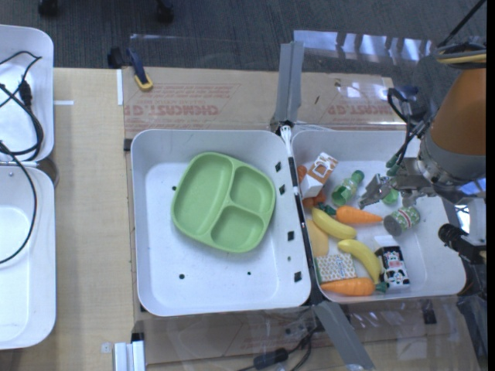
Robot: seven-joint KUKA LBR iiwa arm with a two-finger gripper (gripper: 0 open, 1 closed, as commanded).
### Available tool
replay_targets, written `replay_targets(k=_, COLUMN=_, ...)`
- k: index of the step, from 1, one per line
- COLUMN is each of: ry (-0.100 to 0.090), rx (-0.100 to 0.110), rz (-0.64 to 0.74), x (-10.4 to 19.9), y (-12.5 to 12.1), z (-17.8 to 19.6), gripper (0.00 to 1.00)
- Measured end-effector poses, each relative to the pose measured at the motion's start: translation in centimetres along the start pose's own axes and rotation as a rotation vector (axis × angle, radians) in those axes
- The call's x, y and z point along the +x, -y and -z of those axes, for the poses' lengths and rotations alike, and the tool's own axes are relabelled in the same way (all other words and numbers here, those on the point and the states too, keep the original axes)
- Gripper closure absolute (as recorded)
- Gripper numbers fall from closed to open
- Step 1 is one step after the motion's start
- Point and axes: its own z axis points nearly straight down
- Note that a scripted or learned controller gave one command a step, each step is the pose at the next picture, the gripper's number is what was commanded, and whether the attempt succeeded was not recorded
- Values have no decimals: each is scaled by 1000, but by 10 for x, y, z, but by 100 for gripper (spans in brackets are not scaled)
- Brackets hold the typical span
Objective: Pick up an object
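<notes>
The picture is bright and the light is even, like it comes from lamps up above. The left white bin (pixel 147 230) looks very bright, almost shiny white. The green plate (pixel 223 202) makes a soft, small shadow on its low side. There is glare on the clear plastic sheet (pixel 363 49) at the top, with light streaks on it. The big orange band (pixel 462 114) on the right looks blurry and soft. The small toys are a bit fuzzy, so their labels are hard to read.
</notes>
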Motion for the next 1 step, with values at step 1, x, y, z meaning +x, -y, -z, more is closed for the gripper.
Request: replay_targets(k=1, ry=-1, rx=0, rz=-136, x=-12, y=-11, z=-104, gripper=0)
